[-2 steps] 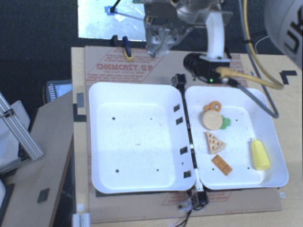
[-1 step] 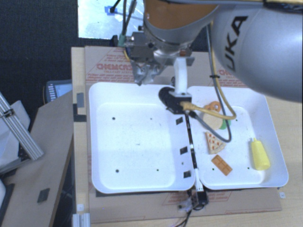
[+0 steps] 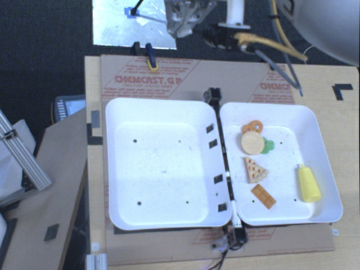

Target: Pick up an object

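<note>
- I have the metal two-finger gripper (image 3: 181, 26) parked high at the top of the view, well clear of both bins — whether it is spread or pressed together I cannot tell.
- All candidates sit in the right white plastic bin (image 3: 323, 151): the yellow toy mustard bottle (image 3: 308, 184) near its right wall, apart from the rest, so I judge it the easiest grab.
- The round tan cookie (image 3: 252, 143) touches the brown pretzel (image 3: 253, 127); the pizza slice (image 3: 255, 170) and orange cracker (image 3: 263, 196) lie below.
- The left white bin (image 3: 112, 151) sits alongside — both on a protective-film sheet (image 3: 169, 77) on the wooden bench (image 3: 349, 151).
</note>
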`<state>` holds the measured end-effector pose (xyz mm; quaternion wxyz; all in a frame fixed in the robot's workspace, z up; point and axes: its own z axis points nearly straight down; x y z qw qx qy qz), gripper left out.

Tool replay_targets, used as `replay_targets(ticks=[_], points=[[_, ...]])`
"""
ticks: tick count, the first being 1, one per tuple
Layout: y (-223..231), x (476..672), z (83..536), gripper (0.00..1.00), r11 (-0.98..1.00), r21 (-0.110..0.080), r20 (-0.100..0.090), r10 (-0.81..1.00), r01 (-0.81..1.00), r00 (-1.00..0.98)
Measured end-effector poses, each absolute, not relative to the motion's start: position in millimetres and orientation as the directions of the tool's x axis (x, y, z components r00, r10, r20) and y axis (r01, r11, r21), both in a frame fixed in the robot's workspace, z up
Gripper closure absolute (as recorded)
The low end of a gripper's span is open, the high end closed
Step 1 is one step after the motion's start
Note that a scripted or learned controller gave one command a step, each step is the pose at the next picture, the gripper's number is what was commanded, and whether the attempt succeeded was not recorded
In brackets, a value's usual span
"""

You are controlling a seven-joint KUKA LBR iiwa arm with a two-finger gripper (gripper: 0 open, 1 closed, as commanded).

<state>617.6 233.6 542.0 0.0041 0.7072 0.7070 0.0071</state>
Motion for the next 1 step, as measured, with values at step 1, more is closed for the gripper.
replay_targets(ticks=[1], points=[[231.4,624.0,396.9,1.0,0.0,-0.01,-0.004,1.0,1.0,0.0]])
